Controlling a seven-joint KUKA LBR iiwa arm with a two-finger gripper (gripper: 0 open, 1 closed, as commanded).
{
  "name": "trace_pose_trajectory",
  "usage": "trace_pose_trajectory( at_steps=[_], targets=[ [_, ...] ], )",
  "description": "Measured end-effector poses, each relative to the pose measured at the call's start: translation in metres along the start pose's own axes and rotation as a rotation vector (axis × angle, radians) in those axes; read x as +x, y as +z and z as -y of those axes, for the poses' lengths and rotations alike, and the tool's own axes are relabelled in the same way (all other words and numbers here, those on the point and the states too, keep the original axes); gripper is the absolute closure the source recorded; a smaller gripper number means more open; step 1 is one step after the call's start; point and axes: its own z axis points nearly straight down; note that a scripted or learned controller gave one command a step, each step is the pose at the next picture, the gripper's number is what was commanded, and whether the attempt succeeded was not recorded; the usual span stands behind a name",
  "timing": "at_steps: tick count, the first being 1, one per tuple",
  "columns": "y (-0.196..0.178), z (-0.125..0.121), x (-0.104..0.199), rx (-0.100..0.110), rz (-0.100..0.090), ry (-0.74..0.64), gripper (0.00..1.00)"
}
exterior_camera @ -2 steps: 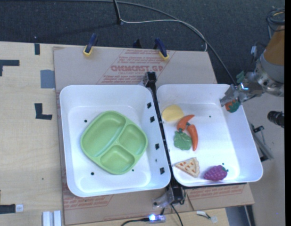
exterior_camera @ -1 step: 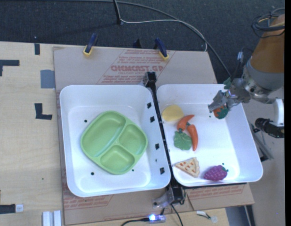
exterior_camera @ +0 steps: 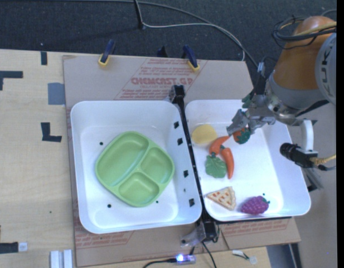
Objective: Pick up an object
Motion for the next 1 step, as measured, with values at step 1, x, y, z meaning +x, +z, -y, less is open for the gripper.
trace_pose_trajectory(
  at_steps=[1],
  targets=[
    [-0.0052, 0.0075, 0.0495, 0.0, 0.0, 0.001, 1.0]
  ],
)
